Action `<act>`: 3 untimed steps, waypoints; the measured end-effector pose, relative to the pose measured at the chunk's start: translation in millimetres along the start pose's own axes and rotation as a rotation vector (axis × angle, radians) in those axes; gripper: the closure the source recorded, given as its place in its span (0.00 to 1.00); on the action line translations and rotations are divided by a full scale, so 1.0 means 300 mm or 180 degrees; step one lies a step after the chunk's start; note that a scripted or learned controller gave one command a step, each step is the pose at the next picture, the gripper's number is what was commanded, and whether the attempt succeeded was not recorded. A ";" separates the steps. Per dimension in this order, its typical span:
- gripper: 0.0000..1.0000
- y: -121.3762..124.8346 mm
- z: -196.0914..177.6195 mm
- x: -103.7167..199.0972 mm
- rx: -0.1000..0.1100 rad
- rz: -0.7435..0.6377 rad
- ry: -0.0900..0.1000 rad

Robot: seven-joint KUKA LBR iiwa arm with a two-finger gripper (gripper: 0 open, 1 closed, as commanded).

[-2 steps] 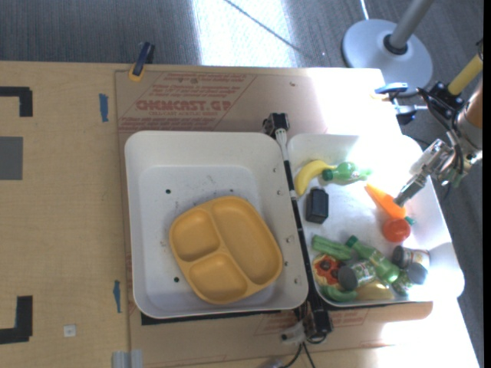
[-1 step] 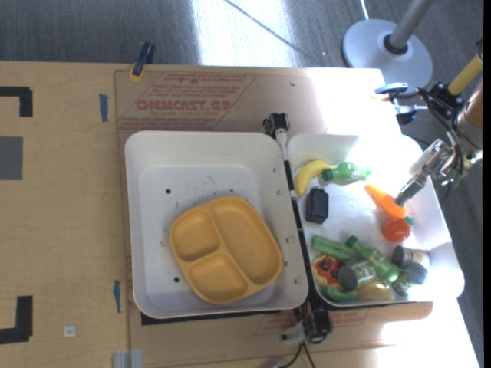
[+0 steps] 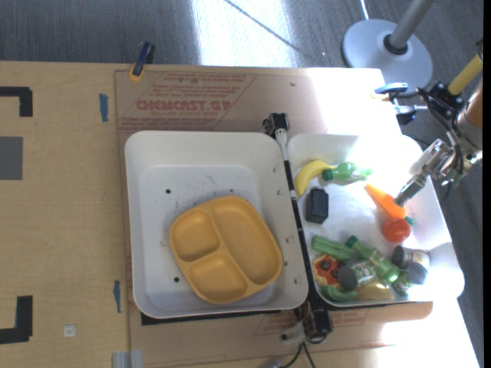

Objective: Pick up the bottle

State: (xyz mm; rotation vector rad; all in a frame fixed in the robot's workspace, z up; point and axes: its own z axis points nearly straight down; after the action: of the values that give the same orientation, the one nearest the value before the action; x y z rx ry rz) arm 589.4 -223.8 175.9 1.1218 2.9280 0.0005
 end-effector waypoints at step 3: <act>0.00 0.000 0.000 0.000 0.0000 0.0000 0.0000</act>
State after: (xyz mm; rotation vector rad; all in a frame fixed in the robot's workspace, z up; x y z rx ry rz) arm 589.3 -223.8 175.9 1.1218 2.9280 0.0005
